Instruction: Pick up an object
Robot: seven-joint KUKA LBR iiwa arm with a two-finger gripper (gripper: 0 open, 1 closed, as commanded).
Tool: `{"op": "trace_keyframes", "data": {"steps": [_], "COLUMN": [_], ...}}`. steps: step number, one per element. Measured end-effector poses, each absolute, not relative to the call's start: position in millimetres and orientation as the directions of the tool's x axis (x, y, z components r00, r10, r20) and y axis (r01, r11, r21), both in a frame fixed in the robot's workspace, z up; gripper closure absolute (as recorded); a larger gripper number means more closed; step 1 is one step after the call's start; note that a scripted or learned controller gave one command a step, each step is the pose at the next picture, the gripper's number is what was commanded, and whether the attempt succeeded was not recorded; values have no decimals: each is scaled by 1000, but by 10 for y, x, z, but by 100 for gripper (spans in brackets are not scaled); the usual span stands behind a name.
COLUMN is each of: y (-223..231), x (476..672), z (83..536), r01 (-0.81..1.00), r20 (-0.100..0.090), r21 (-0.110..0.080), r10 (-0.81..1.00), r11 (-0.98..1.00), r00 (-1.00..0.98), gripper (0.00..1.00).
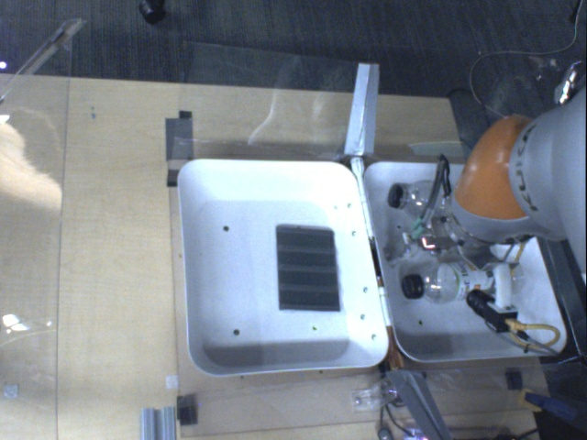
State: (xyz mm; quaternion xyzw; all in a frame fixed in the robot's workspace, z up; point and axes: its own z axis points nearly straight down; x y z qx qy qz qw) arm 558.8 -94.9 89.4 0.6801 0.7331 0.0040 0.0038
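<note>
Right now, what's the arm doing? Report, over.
Arm's gripper low in right bin. One bottle lies beside it; second bottle near far wall. Dark pad in left bin, out of the way.

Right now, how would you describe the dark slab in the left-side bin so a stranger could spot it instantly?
Of the two white bins side by side, take the left-side bin as the view shows them. Near its middle lies a flat, dark rectangular slab with ridges running across it. It is alone there, opaque and flat, unlike the clear black-capped bottles in the right-side bin.
</note>
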Motion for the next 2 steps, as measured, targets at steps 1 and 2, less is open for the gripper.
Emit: {"op": "trace_keyframes", "data": {"steps": [1, 2], "y": [-969, -1085], "x": [6261, 6324], "z": [857, 858], "r01": [978, 1000], "r20": [13, 10], "r21": [-35, -24], "r10": [979, 1000], "r11": [206, 19], "r00": [-206, -19], "gripper": [0, 0]}}
